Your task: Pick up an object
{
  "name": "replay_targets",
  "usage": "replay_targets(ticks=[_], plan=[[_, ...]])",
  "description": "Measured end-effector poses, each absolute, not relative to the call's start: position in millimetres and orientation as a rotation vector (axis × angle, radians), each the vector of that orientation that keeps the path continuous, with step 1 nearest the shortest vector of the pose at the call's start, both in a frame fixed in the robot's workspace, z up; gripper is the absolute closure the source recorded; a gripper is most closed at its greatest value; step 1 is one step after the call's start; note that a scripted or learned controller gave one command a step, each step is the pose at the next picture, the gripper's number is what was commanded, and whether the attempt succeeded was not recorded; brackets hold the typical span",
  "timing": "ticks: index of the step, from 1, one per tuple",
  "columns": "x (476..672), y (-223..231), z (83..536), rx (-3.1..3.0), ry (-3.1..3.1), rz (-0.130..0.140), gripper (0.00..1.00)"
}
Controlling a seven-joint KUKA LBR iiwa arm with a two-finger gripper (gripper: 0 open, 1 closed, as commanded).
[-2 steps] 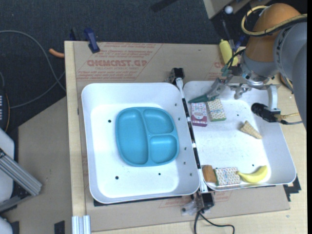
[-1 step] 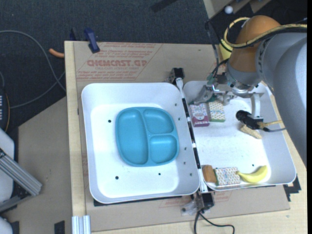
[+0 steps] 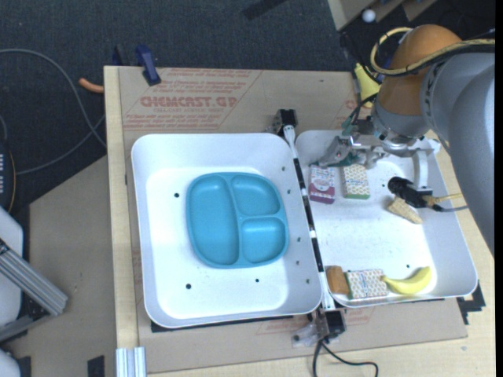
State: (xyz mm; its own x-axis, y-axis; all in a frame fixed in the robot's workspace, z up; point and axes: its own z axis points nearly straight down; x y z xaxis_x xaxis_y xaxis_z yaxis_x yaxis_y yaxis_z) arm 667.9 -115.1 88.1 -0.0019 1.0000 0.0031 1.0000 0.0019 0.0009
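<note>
One pincer (image 3: 351, 154) hovers over a small packet (image 3: 356, 181); its finger spread cannot be told.

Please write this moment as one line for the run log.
arm: over right bin far end | gripper: above two packets | held: nothing seen | banana: near edge | left bin: blue tray

Robot lab — bench (image 3: 204, 104), two white bins (image 3: 157, 210), cables (image 3: 47, 77), dark carpet
</note>
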Motion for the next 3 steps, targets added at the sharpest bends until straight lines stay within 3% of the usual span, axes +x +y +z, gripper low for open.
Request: replay_targets(ticks=[1, 2, 3], plan=[[667.4, -152, 87, -2.221, -2.224, -0.001, 0.0], [662.6, -154, 93, -2.212, -2.214, 0.023, 1.0], [648.9, -123, 86, -2.221, -2.222, 0.002, 1.0]])
